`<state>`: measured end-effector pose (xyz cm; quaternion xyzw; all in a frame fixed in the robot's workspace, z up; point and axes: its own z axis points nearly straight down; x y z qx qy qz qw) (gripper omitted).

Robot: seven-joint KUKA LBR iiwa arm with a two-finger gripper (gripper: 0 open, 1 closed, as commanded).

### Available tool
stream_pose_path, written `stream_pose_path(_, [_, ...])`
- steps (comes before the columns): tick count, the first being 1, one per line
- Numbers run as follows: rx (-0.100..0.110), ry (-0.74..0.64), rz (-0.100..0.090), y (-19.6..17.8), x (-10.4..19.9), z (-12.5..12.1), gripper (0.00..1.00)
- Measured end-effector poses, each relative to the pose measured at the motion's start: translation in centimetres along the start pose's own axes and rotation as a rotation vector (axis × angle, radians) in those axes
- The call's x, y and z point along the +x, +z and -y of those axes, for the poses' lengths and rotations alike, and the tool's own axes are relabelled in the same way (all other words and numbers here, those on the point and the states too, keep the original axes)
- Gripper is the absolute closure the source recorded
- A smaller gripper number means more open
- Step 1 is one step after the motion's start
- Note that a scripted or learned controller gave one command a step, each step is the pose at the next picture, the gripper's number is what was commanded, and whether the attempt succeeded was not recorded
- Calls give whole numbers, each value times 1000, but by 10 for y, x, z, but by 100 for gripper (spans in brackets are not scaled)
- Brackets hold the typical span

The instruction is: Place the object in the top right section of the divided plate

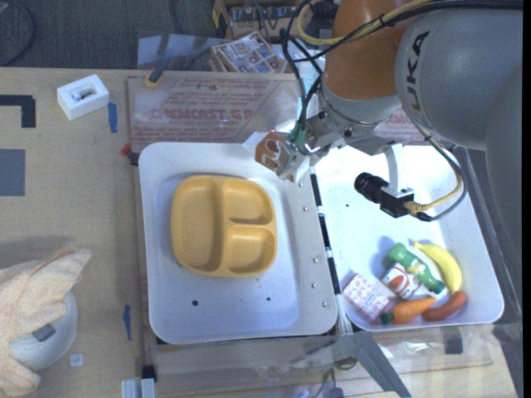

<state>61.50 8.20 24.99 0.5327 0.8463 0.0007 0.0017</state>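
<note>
Plate [222, 225]: yellow, rounded-rect, 3 sections, one large on the left, two smaller on the right. Lies flat in left bin [166, 305], roughly mid-bin, nothing in any section.

Object [268, 149]: small, brown/orange w/ white patches, looks like a printed toy or packet; too small to tell more. Sits up at the hand [289, 157], over the left bin's top right corner, above and right of the plate, apart from it.

Hand: fingers point down-left, the object right at the tips, seemingly pinched; can't tell for sure whether it's closed or how wide.

Right bin [485, 301]: banana [445, 264], green bottle [415, 264], carrot [412, 310], sausage [450, 304], pink box [366, 296], all bunched near its front corner.
</note>
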Motion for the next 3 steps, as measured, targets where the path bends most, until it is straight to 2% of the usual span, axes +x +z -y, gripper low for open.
stream_pose_path(1, [4, -108, -2, 22, 81, -29, 100])
stream_pose_path(2, [4, -354, -3, 30, 133, -4, 100])
stream_pose_path(3, [3, -354, -3, 30, 133, -4, 0])
